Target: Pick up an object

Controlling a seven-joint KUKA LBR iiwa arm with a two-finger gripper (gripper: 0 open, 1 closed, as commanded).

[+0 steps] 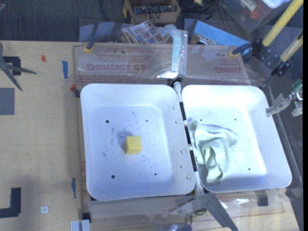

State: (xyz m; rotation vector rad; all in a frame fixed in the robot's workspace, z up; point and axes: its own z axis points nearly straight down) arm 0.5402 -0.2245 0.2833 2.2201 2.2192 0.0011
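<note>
A small yellow cube (133,145) lies flat on the floor of the left white bin (96,100), a little left of its middle. A crumpled pale green-white cloth (211,150) sits in the right white bin (250,100), bunched against that bin's left wall and reaching toward its front edge. Nothing touches either object.
The two bins meet at a central divider (185,134). Clear plastic sheeting with red lettering (120,64) lies behind them. A grey metal bracket (284,105) juts in at the right bin's right rim. A yellow pole (284,18) crosses the top right corner. Bare wooden bench (33,129) lies to the left.
</note>
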